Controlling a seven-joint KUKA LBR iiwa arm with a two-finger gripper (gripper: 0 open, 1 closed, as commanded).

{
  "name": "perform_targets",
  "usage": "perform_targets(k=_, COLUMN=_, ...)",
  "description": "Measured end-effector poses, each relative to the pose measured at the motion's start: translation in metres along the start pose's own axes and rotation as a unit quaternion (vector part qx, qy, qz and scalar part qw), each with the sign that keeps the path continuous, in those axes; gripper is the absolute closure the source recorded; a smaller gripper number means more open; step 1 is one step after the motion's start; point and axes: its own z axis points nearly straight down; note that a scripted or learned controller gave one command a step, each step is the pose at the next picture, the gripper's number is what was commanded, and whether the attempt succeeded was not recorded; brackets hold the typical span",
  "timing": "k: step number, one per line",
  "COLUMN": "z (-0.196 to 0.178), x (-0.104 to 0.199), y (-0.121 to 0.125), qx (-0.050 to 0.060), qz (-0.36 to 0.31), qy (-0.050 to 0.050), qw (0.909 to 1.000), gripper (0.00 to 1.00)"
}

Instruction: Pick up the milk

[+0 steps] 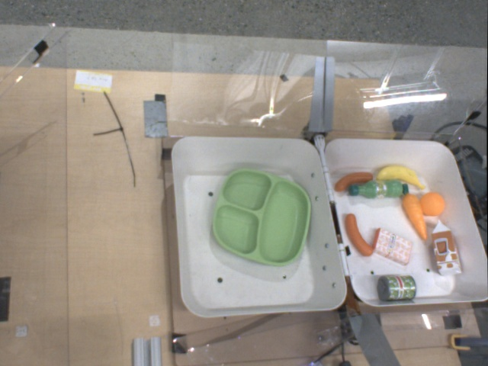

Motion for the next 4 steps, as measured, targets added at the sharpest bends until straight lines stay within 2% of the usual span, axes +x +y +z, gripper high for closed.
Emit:
perform_targets(k=1, z=0.197, x=0.017, y=-0.009, qx=0.002, qz=0.013, qy=-0.001, qw=0.9999, gripper=0.0)
perform_targets(k=2, z=0.171, x=-0.013, y=-0.011, qx=0.001, qz=0.227, qy=0.0, qw=0.9739, gripper=0.0)
perform_targets(k=3, z=0.182, x=-0.028, y=-0.093, qx=0.002, qz=0.229, qy=-0.001, qw=0.9735, gripper=0.0)
perform_targets(k=4, z=0.175, x=-0.063, y=-0.049, qx=0.001, qz=0.225, qy=-0.001, qw=0.9744, gripper=0.0)
